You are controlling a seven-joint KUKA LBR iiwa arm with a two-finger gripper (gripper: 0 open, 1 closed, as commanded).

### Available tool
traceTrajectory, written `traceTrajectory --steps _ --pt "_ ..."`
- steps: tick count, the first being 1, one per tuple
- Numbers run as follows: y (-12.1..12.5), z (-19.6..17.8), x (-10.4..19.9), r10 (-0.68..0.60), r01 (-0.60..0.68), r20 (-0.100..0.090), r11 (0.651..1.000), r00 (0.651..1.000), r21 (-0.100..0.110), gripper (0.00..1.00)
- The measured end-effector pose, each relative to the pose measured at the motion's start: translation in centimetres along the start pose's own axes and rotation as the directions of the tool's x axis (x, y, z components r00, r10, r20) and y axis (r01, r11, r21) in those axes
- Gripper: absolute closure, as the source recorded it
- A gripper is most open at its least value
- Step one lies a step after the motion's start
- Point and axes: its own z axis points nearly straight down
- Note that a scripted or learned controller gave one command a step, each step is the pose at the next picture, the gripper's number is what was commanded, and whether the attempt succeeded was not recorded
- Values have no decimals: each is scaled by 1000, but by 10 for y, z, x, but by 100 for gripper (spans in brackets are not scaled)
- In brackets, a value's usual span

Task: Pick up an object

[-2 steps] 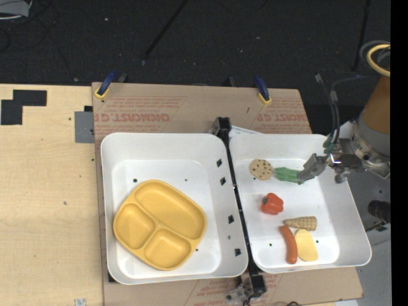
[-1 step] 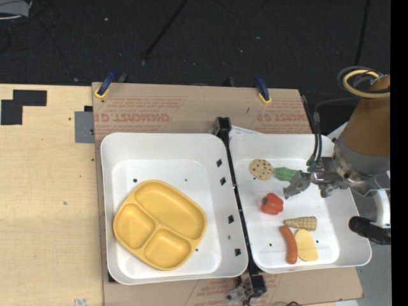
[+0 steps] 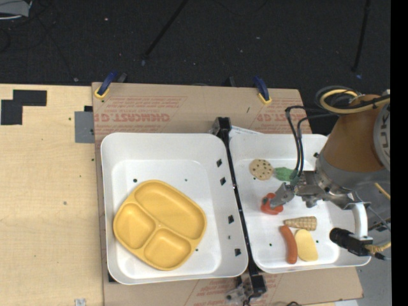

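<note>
In the right bin (image 3: 322, 148) lie several toy foods. A round speckled cookie (image 3: 260, 168) is near the back, with a green piece (image 3: 284, 173) beside it. A small red piece (image 3: 271, 205) lies mid-bin. Toward the front are a waffle cone (image 3: 300, 223), a red sausage (image 3: 289, 244) and a yellow wedge (image 3: 307, 246). My gripper (image 3: 281, 196) reaches in from the right and is low over the red piece, touching or just above its right side. The grey wrist hides part of the red piece.
The left bin (image 3: 115, 152) holds a yellow divided plate (image 3: 160, 224). A black divider (image 3: 233, 196) runs between the bins. A black cable (image 3: 296, 139) loops over the right bin's back. The orange arm body (image 3: 354, 139) overhangs the right bin's far right.
</note>
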Motion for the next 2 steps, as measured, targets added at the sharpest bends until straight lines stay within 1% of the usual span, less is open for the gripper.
traceTrajectory --steps 1,2 --pt "1 54 10 1 -1 0 1000 1000 0 0" --pt "2 42 9 4 -4 1 1000 1000 -5 100"
